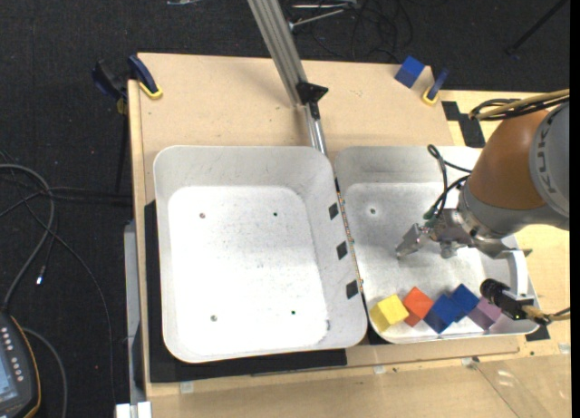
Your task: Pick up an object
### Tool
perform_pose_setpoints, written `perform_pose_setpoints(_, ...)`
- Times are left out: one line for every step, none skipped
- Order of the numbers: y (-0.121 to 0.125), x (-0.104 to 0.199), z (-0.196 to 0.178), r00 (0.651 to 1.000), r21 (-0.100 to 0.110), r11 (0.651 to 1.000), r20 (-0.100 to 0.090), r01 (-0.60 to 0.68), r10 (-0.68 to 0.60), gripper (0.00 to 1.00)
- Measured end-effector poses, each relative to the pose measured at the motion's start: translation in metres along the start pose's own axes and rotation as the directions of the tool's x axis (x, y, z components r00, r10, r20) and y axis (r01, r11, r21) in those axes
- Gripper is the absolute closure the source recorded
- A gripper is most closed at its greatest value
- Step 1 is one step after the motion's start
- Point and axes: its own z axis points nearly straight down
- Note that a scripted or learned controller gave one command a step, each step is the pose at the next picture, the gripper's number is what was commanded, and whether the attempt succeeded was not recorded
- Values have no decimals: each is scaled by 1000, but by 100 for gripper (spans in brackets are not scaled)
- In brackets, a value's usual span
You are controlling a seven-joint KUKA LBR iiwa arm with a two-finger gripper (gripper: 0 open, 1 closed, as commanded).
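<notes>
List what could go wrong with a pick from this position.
1. The yellow cube, orange cube, blue block and purple block sit packed together; closing may catch two or push them apart.
2. They hug the right white bin's near wall, leaving little room for the gripper.

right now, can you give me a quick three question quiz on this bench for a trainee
1. True or false: the yellow block lies in the left bin.
2. Multiple choice: going from the yellow block toward the arm's side, which block comes next? A) purple block B) orange block C) blue block
3. Fill in: a lone blue block sits on the bare bench, near its far ____ corner as the camera sees it.

Key
1. False: it lies in the right bin, along the near wall.
2. B, the orange block.
3. Right. The gripper hovers above the right bin floor, apart from the blocks.
</notes>
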Motion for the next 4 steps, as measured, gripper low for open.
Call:
perform_pose_setpoints(31,-13,-59,1000,-8,1000,2,4,-4,0)
perform_pose_setpoints(-30,7,0,1000,0,1000,0,0,0,0)
perform_pose_setpoints(-27,6,-3,1000,-2,1000,-1,1,-1,0)
perform_pose_setpoints(-27,6,-13,1000,-5,1000,0,0,0,100)
